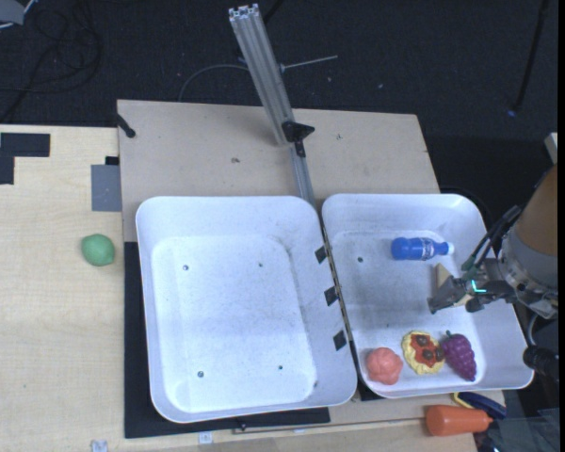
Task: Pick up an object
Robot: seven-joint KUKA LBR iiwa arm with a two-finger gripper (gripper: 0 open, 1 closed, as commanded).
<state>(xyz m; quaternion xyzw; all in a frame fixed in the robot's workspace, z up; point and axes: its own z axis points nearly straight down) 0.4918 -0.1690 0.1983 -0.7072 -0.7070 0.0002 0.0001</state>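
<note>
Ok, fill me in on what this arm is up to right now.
The arm reaches in from the right, its gripper low over the right bin. That bin holds a blue bottle, a pink-orange ball, a yellow-and-red toy and purple grapes. Nothing is visibly held yet. A green ball sits on the bench left of the left bin.

A green ball [99, 250] lies on the pale wooden bench top [38, 328], well left of the bins. Dark rectangular patches [17, 152] mark that surface near its upper left, and a grey one [104, 185] sits just beside the board's edge. A tan board [217, 149] lies beneath the bins, and a slanted aluminium bar [264, 69] rises from it toward the top. Cables [66, 36] trail over the dark floor behind. An orange object [452, 420] rests just below the right bin.
</note>
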